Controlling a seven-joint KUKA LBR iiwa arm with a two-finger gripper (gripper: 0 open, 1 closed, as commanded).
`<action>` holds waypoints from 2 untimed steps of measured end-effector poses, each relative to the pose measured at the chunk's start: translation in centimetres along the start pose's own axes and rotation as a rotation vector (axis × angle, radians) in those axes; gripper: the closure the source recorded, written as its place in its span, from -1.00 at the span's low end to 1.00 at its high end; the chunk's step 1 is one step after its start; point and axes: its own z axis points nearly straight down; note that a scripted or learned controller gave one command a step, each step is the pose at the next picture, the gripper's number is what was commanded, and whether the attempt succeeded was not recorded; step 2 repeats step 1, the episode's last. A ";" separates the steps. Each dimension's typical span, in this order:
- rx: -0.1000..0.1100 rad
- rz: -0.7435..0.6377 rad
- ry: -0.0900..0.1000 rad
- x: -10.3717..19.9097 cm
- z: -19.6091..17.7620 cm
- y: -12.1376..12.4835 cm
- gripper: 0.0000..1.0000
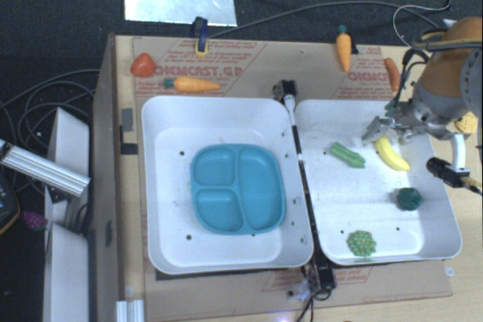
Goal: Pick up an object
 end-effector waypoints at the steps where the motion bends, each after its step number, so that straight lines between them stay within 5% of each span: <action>1: -0.004 -0.001 -0.001 0.0 -1.2 0.1 1.00; 2: -0.004 -0.001 -0.001 0.0 -1.2 0.1 1.00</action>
